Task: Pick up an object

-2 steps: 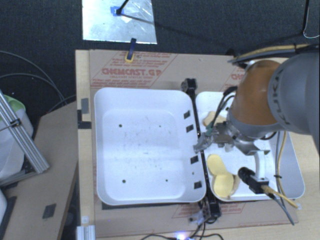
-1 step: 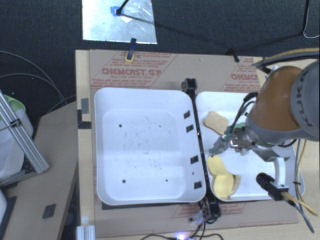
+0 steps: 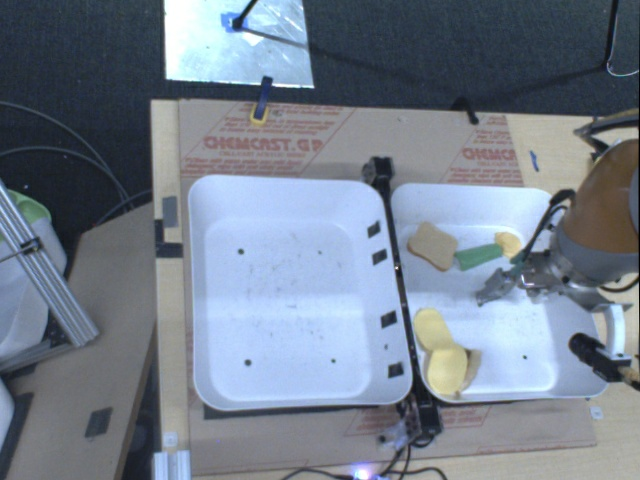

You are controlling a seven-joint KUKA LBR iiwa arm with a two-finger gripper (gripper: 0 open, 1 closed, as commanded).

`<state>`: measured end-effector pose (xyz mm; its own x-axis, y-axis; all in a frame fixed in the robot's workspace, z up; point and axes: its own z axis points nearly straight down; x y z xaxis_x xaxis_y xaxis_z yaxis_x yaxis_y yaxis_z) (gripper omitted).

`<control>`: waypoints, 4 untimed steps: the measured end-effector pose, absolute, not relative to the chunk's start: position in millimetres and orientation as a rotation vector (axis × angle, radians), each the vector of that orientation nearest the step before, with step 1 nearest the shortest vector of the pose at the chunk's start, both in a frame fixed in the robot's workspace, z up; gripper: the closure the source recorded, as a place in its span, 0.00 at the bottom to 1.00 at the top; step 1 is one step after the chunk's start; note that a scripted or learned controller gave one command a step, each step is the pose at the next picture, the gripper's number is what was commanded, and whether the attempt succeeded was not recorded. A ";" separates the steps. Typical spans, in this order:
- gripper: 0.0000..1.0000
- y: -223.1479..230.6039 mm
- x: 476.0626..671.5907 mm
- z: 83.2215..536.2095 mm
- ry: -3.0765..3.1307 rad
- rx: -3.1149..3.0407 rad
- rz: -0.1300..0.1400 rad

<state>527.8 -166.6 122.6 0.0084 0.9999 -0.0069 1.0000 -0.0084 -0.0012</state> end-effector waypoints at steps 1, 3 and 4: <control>1.00 -158.6 530.6 135.9 2.221 2.216 0.004; 1.00 -85.2 555.9 136.6 2.229 2.215 0.001; 1.00 -7.8 529.7 191.9 2.234 2.208 0.009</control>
